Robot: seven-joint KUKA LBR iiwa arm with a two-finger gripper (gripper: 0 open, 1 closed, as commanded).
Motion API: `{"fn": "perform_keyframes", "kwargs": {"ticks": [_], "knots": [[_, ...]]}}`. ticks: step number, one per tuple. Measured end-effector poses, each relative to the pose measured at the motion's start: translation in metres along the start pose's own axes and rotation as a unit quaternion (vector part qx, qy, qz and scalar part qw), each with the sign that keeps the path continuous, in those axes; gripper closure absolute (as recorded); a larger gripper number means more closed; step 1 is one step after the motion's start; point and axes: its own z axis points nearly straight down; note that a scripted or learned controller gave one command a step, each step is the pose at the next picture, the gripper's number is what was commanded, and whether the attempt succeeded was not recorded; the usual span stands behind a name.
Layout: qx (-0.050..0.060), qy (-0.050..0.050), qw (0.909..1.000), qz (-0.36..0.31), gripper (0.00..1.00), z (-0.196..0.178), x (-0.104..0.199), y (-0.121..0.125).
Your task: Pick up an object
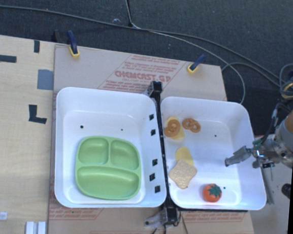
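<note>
The gripper (237, 158) hangs over the right edge of the right bin (238, 113); whether it is spread or pinched I cannot tell. The tomato (211, 192) lies at its seven o'clock, near the bin's front wall. The slice of bread (182, 174) sits at its eight o'clock, the pretzel (191, 125) at ten, well apart. A green divided plate (108, 167) rests in the left bin (71, 100).

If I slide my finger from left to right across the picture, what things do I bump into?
Green plate → slice of bread → red tomato → gripper.
</note>
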Motion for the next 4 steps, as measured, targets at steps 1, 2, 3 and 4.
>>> {"fn": "perform_keyframes", "kwargs": {"ticks": [1,2,3,4], "knots": [[0.0,0.0,1.0,0.0,0.0,0.044,0.004,0.002],[0.001,0.001,1.0,0.0,0.0,0.096,0.016,0.0],[-0.001,0.0,1.0,-0.001,1.0,0.083,0.015,0.001],[-0.004,-0.001,1.0,-0.001,1.0,0.039,0.02,0.007]]}}
